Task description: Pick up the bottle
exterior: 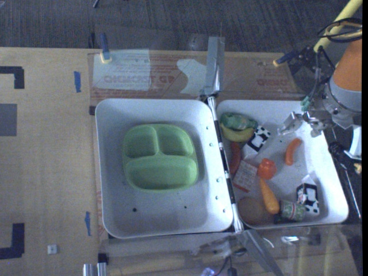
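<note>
The bottle (pixel 268 190) is orange with a red cap and lies in the middle of the right bin (pixel 336 180), cap pointing toward the back. My gripper (pixel 301 123) hovers over the bin's far right part, up and to the right of the bottle and apart from it. Its fingers stand open with nothing between them. A small orange carrot-like piece (pixel 292 150) lies just below the gripper.
Around the bottle lie a red-and-white packet (pixel 245 175), a red chili (pixel 234 157), a brown potato (pixel 253 209), a green-labelled can (pixel 293 211), two cow-patterned cartons (pixel 308 194) (pixel 258 138) and a banana with greens (pixel 237 126). The left bin (pixel 109 171) holds a green divided plate (pixel 161 157).
</note>
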Available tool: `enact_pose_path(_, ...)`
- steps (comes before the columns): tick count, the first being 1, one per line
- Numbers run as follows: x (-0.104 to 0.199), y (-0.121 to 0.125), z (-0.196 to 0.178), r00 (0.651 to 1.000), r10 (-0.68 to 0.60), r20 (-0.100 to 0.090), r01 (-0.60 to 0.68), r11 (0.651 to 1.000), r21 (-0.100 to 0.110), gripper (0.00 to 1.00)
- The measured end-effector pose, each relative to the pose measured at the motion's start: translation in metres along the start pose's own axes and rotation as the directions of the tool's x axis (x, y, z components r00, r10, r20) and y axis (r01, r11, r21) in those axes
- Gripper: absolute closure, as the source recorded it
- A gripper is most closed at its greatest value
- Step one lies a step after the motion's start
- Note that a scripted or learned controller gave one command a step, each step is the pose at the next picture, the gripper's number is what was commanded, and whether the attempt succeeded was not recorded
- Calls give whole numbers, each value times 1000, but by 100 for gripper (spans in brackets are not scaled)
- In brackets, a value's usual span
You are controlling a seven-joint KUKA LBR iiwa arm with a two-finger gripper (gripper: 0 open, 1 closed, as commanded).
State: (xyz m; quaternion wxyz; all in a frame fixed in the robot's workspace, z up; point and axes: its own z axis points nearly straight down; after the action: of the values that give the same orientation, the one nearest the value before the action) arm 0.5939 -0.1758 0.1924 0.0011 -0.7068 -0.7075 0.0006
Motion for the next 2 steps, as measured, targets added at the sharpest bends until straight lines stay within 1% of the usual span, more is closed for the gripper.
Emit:
enact_pose_path(1, 0, 0, 0, 1000, 0, 0, 0, 1000, 0, 0)
enact_pose_path(2, 50, -10, 75, 964, 265, -2, -265, 964, -22, 0)
